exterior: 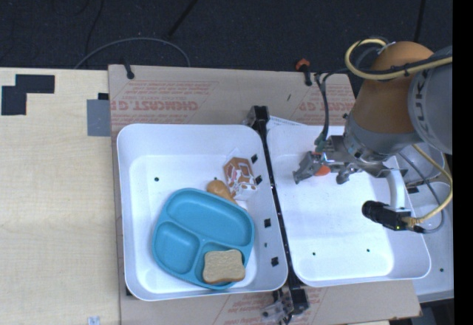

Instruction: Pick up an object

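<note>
My gripper (321, 175) hangs over the back left part of the right bin (355, 257), its two grey fingers spread apart and open. A small orange-red bit (321, 167) shows near the base of the fingers; I cannot tell if it is a loose object or part of the hand. In the left bin (137, 168) lies a blue divided plate (192, 231) with a tan slice of toy bread (223, 266) in its front compartment. Behind the plate sit a small orange-brown piece (219, 187) and a brown-and-white wrapped item (240, 173).
A black divider rail (272, 205) runs between the two bins. Cables and a black fitting (384, 214) hang off the arm over the right bin's right side. Cardboard lies under the bins, and a wooden benchtop (52, 205) extends to the left.
</note>
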`<action>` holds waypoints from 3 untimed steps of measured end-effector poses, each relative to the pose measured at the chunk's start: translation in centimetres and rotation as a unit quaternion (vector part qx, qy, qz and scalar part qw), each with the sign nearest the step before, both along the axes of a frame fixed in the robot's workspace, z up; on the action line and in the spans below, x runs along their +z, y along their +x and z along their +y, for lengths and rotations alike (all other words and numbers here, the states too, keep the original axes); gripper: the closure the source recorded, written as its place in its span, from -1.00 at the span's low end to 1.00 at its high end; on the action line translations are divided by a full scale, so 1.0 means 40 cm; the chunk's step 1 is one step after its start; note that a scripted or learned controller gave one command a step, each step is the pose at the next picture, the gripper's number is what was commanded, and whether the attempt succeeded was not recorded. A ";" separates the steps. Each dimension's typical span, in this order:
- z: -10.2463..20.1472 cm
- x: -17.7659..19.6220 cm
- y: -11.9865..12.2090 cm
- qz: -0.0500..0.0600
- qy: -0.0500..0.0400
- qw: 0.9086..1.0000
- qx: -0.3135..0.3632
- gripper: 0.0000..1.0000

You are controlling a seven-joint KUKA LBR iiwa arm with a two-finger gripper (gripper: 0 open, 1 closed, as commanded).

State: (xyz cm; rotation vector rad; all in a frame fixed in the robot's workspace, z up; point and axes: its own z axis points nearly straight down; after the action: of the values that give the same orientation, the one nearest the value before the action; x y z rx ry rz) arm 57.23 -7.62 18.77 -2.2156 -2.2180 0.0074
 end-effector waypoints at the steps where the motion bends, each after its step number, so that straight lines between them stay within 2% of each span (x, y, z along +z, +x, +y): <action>1: -0.018 -0.118 -0.003 0.000 0.000 1.000 -0.001 -1.00; 2: -0.015 -0.252 -0.006 0.000 0.000 1.000 -0.001 -1.00; 3: -0.020 -0.221 -0.006 -0.001 0.000 1.000 -0.004 1.00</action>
State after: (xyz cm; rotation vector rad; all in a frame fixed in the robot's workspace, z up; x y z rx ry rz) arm 56.98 -8.41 9.94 -2.2256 -2.2091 0.0058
